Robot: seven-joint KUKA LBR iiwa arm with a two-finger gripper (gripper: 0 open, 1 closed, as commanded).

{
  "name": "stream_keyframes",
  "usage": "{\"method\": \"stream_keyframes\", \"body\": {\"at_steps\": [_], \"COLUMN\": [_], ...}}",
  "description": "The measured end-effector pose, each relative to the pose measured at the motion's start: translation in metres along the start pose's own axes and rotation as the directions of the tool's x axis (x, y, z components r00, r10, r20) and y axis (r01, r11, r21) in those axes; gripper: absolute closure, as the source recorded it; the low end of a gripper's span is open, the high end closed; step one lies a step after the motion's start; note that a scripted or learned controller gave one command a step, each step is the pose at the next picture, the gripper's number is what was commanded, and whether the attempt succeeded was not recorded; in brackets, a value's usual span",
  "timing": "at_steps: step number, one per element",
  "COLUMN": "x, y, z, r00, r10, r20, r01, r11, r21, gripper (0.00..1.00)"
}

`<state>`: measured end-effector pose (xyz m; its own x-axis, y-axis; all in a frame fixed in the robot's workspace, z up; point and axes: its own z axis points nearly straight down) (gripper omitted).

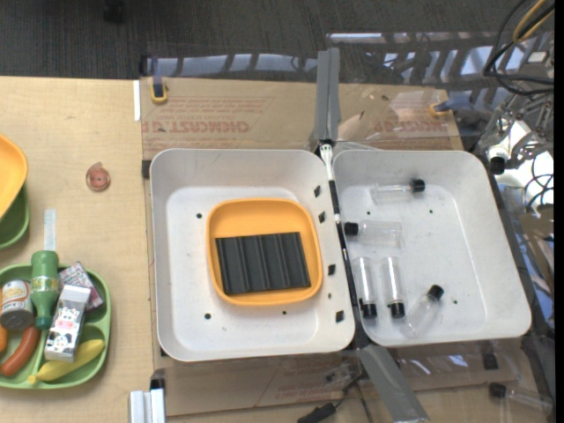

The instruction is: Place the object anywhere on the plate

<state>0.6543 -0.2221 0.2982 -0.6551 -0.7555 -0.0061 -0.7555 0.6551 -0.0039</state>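
An orange, rounded-square plate (263,213) lies in the middle of the left white bin (176,263). A dark grey ribbed pad (264,263) covers most of the plate. Several clear plastic vials with black caps lie loose in the right white bin (476,236). One vial (395,189) is near the back wall and another (377,232) sits by the left wall. Two vials (366,282) (390,282) lie side by side toward the front, with one more (422,311) tilted just right of them.
On the wooden bench to the left stand a green tray (88,359) of toy food, a yellow bowl (9,179) and a small pink disc (98,178). Cables and metal framing (524,139) crowd the right side. Cardboard (229,117) lies under the bins.
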Motion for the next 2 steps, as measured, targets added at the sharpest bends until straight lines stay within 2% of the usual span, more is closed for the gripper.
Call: {"method": "stream_keyframes", "body": {"at_steps": [1, 2], "x": [-0.005, -0.005], "y": [-0.004, -0.005], "z": [-0.111, -0.143], "r00": [0.984, 0.877], "r10": [-0.178, -0.480], "r20": [0.000, 0.001], "r01": [0.178, 0.480], "r11": [0.984, 0.877], "r21": [-0.002, -0.003], "gripper": [1.00, 1.00]}}
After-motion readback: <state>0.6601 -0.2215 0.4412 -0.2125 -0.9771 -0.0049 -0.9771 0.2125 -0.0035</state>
